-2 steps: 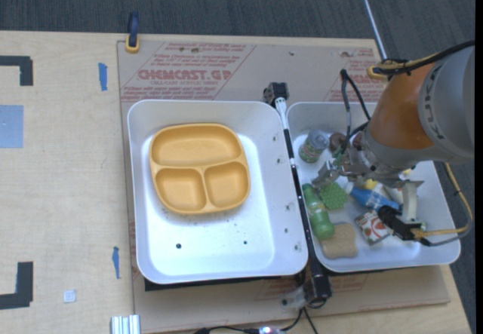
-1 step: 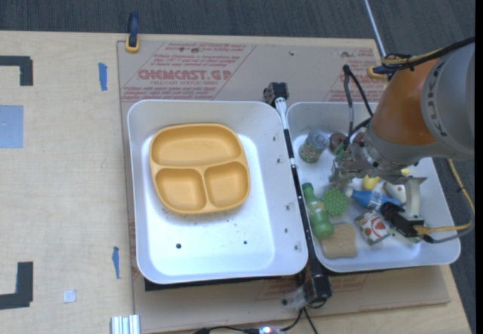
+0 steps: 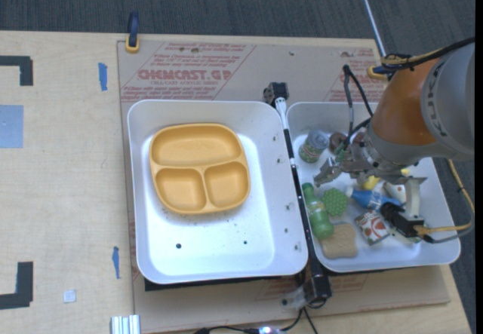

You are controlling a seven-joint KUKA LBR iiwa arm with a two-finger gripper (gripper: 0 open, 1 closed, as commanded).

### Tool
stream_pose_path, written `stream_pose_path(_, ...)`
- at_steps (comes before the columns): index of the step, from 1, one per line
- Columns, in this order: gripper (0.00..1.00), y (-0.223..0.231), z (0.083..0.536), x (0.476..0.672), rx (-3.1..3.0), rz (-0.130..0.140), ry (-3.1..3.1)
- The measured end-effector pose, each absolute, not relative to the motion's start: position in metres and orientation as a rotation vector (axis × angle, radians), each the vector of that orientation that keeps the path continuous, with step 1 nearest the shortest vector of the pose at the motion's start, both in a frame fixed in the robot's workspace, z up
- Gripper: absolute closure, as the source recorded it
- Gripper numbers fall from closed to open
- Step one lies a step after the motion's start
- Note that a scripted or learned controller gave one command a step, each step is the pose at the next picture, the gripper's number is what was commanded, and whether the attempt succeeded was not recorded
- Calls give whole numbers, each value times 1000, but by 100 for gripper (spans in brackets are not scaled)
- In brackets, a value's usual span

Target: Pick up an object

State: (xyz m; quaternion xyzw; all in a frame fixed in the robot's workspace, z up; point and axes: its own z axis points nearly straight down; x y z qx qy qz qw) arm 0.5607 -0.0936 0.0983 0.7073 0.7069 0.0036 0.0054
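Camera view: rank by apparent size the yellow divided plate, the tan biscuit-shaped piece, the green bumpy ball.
1. yellow divided plate, by far the largest, in the left bin.
2. tan biscuit-shaped piece, in the right bin.
3. green bumpy ball, slightly smaller than the tan piece; the margin is small.

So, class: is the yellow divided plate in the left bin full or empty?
Empty. The yellow divided plate lies flat in the left bin, all three compartments showing bare yellow.
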Motion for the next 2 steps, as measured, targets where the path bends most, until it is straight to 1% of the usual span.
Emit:
stream_pose_path(1,100,-94,109,562,2212,15,2211)
stream_pose_path(2,0,-94,109,562,2212,15,2211)
